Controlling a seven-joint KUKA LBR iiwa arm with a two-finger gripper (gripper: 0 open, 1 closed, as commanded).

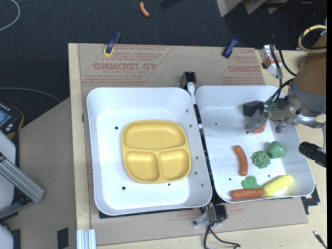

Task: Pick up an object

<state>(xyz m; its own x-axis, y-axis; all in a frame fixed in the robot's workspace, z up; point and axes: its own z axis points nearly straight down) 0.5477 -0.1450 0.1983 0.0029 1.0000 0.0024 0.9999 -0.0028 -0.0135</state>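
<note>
Toy food is what we have to pick from, and all of it lies in the right bin (pixel 218 139): an orange-red piece (pixel 259 128) directly under the end effector (pixel 257 122), a sausage (pixel 241 160) nearer the bin's middle, a broccoli floret (pixel 261 159) with a green ball (pixel 276 150) just beside it, and, along the near wall, a small green piece (pixel 250 182), a second sausage (pixel 247 194) and a corn cob (pixel 278 184). We see the end effector low over the orange-red piece, its dark fingers seeming to straddle it, but we cannot tell from this angle whether they are apart or closed, nor whether the piece sits between them or merely beneath them. The main risk, as we judge it, is a lift that comes up with nothing: a small rounded piece can squirt out sideways if the fingers close off-centre or too high. Pressing down too far could jam the fingertips against the bin floor. The other items look far enough away that we doubt they would be disturbed. The left bin (pixel 104 108) carries a yellow divided plate (pixel 155 150) and plays no part here.
</note>
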